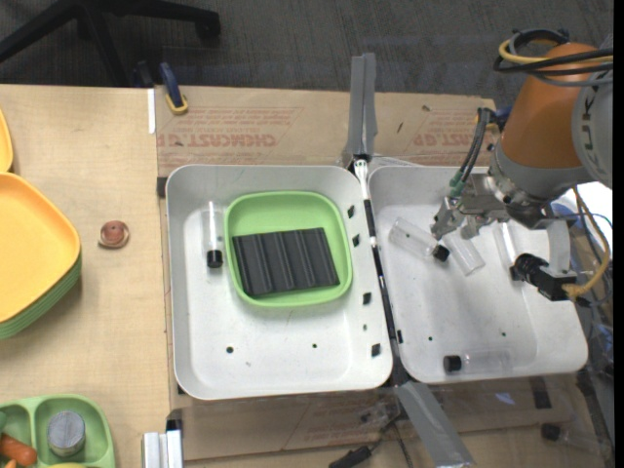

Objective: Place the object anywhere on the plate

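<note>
Your object looks to be one of the small clear plastic tubes with black caps lying in the right white bin, just under the hand. It lies on its side on the bin floor, beside a second clear tube. Expect it to be light, stiff and slippery (a round, smooth body will want to roll or squirt out sideways), so take it across the middle of the barrel, fingers square to its length, not at the cap end.

The hand sits low over those tubes, touching or nearly so; you cannot tell whether its fingers are apart or closed, and nothing shows as held between them.

The green square plate rests in the left white bin, with a dark ribbed mat lying on it; another capped tube lies just beside the plate's left rim. One more capped tube lies near the right bin's front wall.

Beyond the bins, the wooden surface carries stacked yellow plates, a small reddish disc and a green divided tray. Dark carpet and a chair base lie behind.
</note>
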`<state>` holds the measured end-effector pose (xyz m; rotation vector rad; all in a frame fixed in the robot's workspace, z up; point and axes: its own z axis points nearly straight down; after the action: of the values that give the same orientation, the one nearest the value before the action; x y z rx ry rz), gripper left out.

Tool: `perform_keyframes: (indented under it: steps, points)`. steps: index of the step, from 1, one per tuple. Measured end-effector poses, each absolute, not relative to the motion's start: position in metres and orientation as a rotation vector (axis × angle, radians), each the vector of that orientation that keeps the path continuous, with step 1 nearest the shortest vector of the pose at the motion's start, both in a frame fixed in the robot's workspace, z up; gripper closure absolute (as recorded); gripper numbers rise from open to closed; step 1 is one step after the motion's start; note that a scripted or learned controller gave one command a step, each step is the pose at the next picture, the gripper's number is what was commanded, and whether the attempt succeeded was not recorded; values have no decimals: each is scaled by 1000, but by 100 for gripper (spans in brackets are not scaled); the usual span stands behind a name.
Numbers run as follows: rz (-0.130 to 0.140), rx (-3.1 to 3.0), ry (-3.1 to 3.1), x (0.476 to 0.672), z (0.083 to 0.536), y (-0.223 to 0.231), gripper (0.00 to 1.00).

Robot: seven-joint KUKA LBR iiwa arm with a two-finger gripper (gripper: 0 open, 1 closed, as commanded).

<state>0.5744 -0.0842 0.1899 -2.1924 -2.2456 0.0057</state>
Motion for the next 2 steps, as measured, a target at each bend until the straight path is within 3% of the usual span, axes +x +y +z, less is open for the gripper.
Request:
perform_keyframes:
  steps: [1,2]
  points:
    - [4,-2028,-2396,558,139,-95,100]
    - [1,-1865,-2527,527,207,-62,100]
